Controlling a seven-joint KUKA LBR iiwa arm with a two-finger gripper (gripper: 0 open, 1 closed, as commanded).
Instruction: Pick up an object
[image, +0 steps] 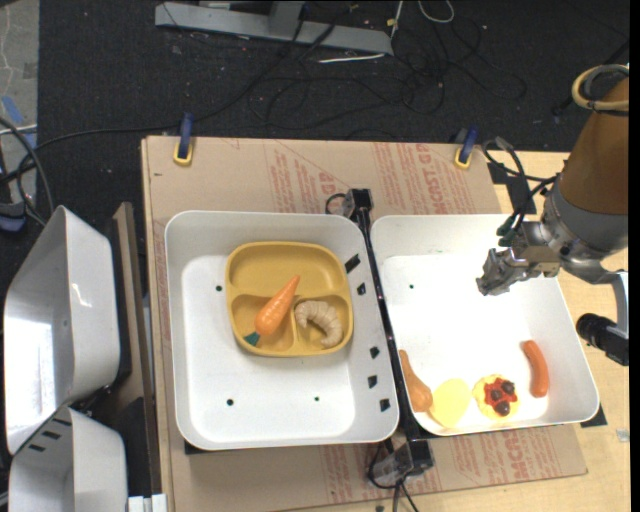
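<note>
A: Position of the arm?

B: It enters from the right. The gripper hangs over the upper part of the right bin, above bare white floor. Nothing is visible between its fingers. Whether they are spread or pressed together cannot be told at this angle.

A: Contents of that bin?

B: All along the near edge. An orange sausage lies at the right, well apart from the gripper. Left of it sits a small yellow piece with red and dark toppings, then a pale yellow disc touching an orange drumstick-shaped piece by the bin's left wall.

A: And the left bin?

B: A yellow divided plate rests in its upper middle. A carrot lies tilted across the divider; a pale shrimp is curled in the right compartment.
</note>
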